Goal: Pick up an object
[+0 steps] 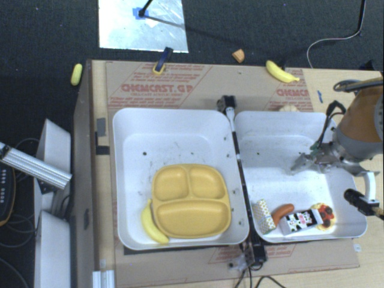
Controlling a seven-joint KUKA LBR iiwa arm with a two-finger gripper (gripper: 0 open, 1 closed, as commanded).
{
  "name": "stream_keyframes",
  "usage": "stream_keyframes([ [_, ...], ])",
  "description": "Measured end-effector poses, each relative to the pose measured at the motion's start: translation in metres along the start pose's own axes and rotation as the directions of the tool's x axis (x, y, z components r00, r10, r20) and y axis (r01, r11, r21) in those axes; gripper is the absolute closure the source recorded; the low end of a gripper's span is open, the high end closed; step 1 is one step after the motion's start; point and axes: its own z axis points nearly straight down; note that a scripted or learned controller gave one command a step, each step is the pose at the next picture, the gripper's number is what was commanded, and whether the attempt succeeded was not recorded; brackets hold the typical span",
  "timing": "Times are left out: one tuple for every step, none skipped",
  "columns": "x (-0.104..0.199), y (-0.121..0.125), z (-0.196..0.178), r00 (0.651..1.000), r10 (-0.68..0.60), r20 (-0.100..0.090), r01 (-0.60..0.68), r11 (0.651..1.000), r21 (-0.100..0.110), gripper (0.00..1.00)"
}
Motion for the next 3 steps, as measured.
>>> stream_keyframes([
  [-0.001,-0.081,0.000,1.000,0.003,-0.001,-0.003,1.000,0.003,0.00],
  [0.042,0.002,0.000,1.000,0.000,-0.001,0.000,1.000,0.000,0.00],
  [0.041,0.003,-0.010,1.000,-0.002,0.000,0.002,1.000,-0.001,1.00],
])
